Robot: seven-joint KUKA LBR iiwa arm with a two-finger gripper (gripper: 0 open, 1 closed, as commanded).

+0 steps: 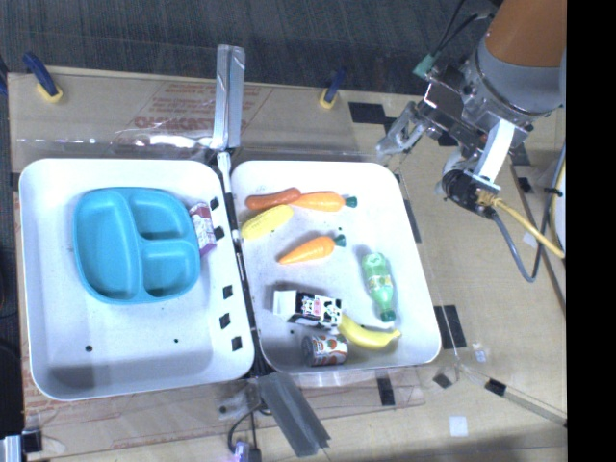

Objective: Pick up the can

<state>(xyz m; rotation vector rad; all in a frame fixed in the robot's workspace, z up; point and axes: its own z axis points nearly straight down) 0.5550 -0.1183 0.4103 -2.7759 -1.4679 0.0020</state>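
Lower middle of frame, right bin: can (325,349), lying on its side against the bin's near wall, touching the banana (369,333), just below the small black-and-white carton (308,306).
Can handling: looks rigid metal, smooth and round, so likely slippery and prone to roll; probably light; a hard squeeze could dent it.
Where to grip: judged best across the round body at mid-length, fingers on the two curved sides; near wall and banana leave little room.
Can label: red and white with dark band; text too small to read.
Other writing: carton has cow-spot print, no legible words; faint red print on the cardboard at upper left, unreadable.
Gripper (399,135): upper right of frame, outside the bin (409,258), well apart from the can.
Fingers: cannot tell if wide or narrow.
Rest of right bin: green bottle (378,282), carrots (308,248), yellow piece.
Left bin: blue tray (135,243).
Task progress: can untouched, pick not started.
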